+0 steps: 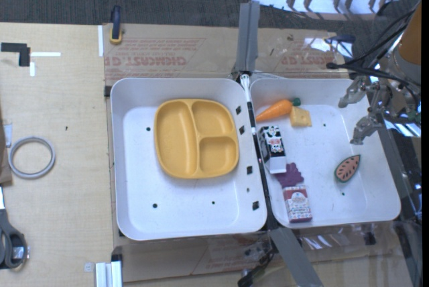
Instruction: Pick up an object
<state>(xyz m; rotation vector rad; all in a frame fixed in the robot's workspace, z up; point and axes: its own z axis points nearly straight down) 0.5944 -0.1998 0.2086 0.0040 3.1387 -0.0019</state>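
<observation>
The arm [410, 44] comes in from the right edge, its orange band showing high at that side. Below it the wrist bends inward and down to the gripper [354, 119] — two grey metal fingers [348, 95] spread apart, nothing between them — hanging tilted, tips pointing toward the lower left.

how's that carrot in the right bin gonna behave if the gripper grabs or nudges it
The carrot looks like a smooth, tapered toy, so it is probably stiff and light. Its round body lies on its side on the bin floor, so a nudge may roll it. The taper could let it slip from the gripper unless gripped near the thick end.
</observation>
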